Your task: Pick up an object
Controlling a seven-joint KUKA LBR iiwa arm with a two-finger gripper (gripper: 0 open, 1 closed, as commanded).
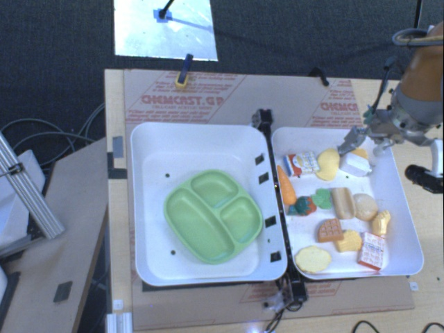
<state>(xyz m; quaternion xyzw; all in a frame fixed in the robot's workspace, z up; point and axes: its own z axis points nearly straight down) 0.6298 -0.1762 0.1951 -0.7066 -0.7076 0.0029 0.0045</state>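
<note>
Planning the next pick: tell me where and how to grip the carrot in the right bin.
Grip the carrot across its orange middle, from straight above. It lies flat and slender along the right bin's left wall, so close the fingers across its width, likely with little room wall-side.

My bench (229, 89) is carrying a printed cardboard sheet (208, 99), and two shallow white bins are sitting on it side by side: the left bin (149, 186) and the right bin (409, 255), touching along a black divider (274, 207). A yellow and blue clamp (184, 71) is gripping the far edge.
</note>
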